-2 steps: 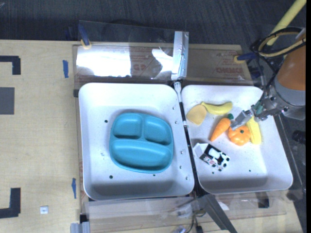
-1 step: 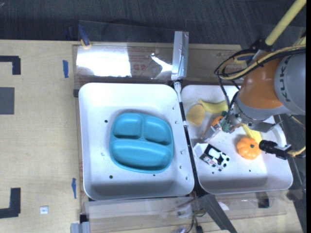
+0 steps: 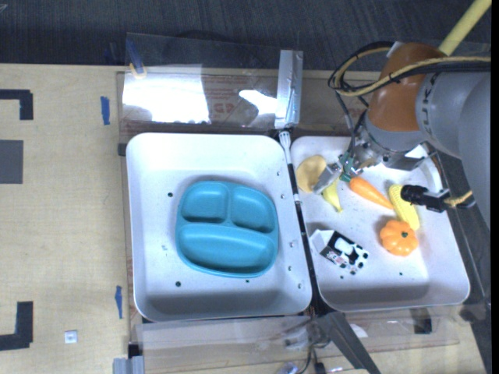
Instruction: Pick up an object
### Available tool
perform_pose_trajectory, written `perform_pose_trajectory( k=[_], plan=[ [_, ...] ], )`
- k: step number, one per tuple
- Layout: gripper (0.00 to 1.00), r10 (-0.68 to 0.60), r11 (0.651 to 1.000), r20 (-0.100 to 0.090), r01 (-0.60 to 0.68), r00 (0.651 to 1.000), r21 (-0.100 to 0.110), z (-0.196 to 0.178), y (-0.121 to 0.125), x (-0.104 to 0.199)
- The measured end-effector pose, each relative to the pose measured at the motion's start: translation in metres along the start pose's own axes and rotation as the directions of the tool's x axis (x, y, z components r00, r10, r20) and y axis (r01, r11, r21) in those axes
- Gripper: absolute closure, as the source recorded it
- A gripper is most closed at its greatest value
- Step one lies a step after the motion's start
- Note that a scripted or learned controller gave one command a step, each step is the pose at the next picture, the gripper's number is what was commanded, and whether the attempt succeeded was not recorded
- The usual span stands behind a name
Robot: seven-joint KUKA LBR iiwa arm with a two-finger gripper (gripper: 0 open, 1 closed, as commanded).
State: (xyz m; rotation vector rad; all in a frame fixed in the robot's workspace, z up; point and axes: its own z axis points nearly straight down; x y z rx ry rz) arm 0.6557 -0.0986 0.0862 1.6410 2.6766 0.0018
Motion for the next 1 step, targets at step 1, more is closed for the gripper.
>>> perform_pose_trajectory(
  k=[1],
  plan=[
    [1.0,0.002,1.0,-0.004,-0.002,1.0,0.008,-0.0093,-0.0024,-0.0002]
  ],
)
